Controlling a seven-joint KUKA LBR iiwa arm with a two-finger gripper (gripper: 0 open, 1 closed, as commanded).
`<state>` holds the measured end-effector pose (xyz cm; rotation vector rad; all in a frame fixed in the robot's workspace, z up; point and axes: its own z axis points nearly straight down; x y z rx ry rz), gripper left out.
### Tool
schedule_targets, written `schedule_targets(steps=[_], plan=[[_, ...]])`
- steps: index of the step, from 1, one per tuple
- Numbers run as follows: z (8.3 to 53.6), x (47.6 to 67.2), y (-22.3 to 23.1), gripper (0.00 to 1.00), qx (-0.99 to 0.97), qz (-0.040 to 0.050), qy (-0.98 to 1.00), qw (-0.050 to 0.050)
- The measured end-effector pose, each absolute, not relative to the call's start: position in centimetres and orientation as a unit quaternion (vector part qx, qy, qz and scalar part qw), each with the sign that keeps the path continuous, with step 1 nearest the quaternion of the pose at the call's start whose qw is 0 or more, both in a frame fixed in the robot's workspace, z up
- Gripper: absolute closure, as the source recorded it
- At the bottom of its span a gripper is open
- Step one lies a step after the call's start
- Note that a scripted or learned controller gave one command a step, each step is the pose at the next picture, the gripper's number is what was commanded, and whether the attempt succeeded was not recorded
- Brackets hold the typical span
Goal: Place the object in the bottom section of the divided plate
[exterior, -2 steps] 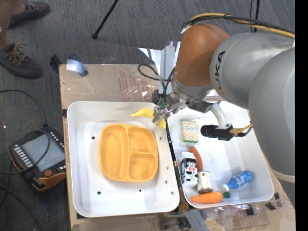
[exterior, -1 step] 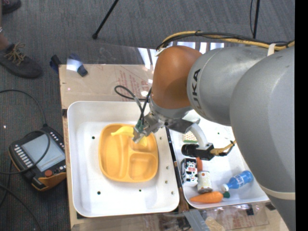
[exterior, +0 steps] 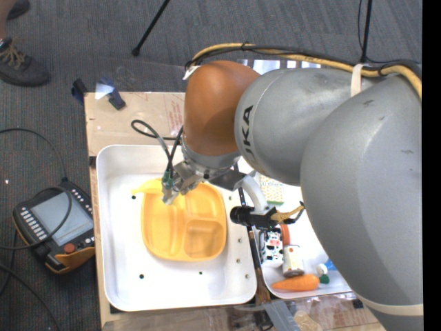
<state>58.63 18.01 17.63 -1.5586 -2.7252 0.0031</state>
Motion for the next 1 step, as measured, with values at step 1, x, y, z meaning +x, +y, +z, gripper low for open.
schedule_targets(steps=[1], plan=[[17.63, 58.64, 17.98, 0.0, -0.497, 0.0009, -0.868, 0.001]])
